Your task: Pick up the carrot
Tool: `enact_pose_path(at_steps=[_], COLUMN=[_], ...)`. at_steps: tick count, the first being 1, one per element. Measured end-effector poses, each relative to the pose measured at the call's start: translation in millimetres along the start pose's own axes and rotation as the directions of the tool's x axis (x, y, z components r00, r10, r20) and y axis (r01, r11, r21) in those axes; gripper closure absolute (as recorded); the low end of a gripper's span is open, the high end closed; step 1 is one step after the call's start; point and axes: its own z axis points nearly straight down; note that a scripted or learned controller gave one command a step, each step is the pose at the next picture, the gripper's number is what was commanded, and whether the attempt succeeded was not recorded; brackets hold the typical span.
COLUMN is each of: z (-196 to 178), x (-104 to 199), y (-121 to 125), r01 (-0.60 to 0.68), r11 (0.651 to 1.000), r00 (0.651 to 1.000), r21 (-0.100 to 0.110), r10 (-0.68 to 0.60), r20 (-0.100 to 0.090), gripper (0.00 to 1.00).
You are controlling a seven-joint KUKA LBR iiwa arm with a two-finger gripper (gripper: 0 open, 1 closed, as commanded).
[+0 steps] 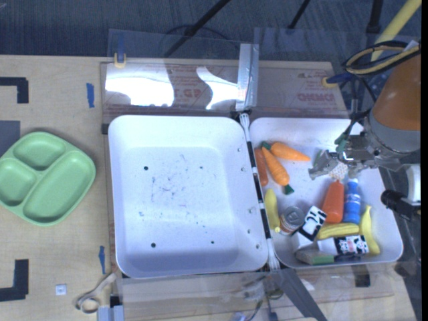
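Two carrots [289, 152] in the right bin [391, 256], just left of the pincer [326, 165] (spread, nothing between its fingers).

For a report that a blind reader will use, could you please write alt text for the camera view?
A grey arm's two-finger gripper hangs over the right shallow white bin, beside two orange toy carrots lying among a jumble of small items such as yellow bananas and an orange bottle. The left white bin sits alongside, with a green divided plate on the wooden bench further left.
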Motion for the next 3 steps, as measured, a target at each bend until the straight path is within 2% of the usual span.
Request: enact_pose_path(at_steps=[1,2,3], z=[35,113,103], x=[18,33,32], y=[65,91,90], r01=[0.046,0.121,0.12], r11=[0.999,0.993,0.993], r00=[0.999,0.993,0.993], r21=[-0.004,-0.006,-0.001], r10=[-0.046,-0.121,-0.12], r20=[0.002,0.003,0.001], gripper=[0.0,0.0,1.0])
